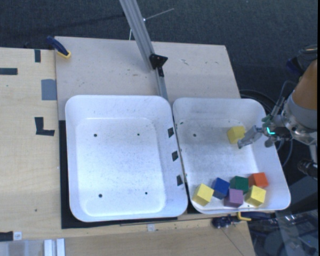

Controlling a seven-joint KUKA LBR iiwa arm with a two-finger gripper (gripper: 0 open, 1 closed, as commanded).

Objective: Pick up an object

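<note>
A yellow cube [236,134] lies in the right bin [213,104], toward its far right part. My gripper [254,136] reaches in over the bin's right rim and sits just right of that cube, very close to it or touching it. The cube is beside the gripper, not between its jaws. Along the bin's near edge lies a cluster: a yellow cube [203,194], a blue cube [221,187], a green cube [238,183], a purple cube [235,197], an orange cube [259,180] and another yellow cube [257,196].
The left bin [117,101] stands beside the right one, their rims meeting in the middle. A slanted metal rail [138,25] with a black clamp [158,61] crosses the bench behind the bins. A small blue and yellow tool [58,46] lies at the bench's far left.
</note>
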